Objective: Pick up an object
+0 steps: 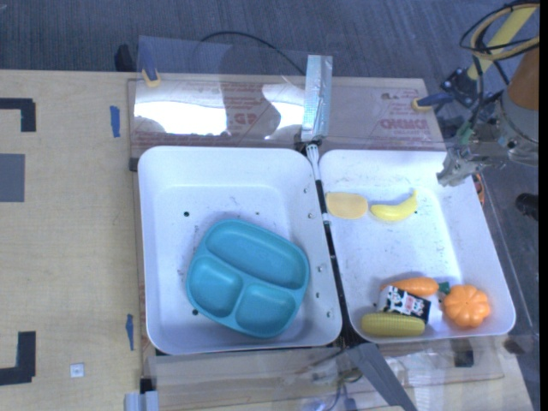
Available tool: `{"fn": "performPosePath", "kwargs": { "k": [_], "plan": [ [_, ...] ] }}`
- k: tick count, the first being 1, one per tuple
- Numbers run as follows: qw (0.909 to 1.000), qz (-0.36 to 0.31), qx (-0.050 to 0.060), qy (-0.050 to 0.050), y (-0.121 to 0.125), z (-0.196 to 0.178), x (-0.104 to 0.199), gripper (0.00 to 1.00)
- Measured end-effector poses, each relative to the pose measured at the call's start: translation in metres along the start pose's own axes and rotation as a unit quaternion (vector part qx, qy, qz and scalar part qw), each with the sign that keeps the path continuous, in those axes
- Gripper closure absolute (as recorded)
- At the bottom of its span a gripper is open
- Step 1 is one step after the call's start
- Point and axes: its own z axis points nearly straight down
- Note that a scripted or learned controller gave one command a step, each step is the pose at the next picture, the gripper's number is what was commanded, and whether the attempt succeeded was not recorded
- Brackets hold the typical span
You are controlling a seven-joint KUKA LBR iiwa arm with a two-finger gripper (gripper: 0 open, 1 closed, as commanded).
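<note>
Right bin (479, 229): white and shallow; it carries all the small toy foods.
Banana (395, 209): yellow, near the far edge of the right bin, about mid-width. Its long axis runs roughly parallel to that far edge, and the end toward the right edge curves up toward the far edge.
Yellow oval piece (346, 205): just beside the banana, on the side of the wall shared by the two bins. Its long axis is also along the far edge. Whether the two touch, I cannot tell.
Corn cob (393, 324): yellow, at the near edge of the right bin, long axis along that edge.
Black-and-white carton (405, 301): touching the corn on its far side, slightly tilted.
Orange piece (414, 286): lies behind the carton, long axis along the near edge; what it is exactly I cannot tell.
Pumpkin (467, 306): orange and round, in the near right corner of the right bin, just beside the carton.
Gripper (454, 171): above the far right corner of the right bin, at its rim. Nothing is seen between its fingers; if they are wide or narrow I cannot tell.
Objects relative to gripper: the banana is the nearest, toward the shared wall from it and apart; the near-edge group is well apart from it.
Left bin (171, 187): holds a blue divided plate (248, 276) with three compartments, toward its near edge.
</note>
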Motion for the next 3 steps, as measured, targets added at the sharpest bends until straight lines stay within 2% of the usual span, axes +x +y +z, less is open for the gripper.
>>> {"fn": "performPosePath", "kwargs": {
  "k": [1, 2, 3],
  "plan": [
    [0.9989, 0.046, 0.006, 0.001, 0.032, -0.002, 0.056, 1.00],
    [0.9989, 0.047, 0.008, 0.003, 0.021, -0.019, 0.150, 1.00],
    [0.9969, 0.078, 0.008, 0.001, 0.066, -0.010, 0.217, 1.00]
  ]
}}
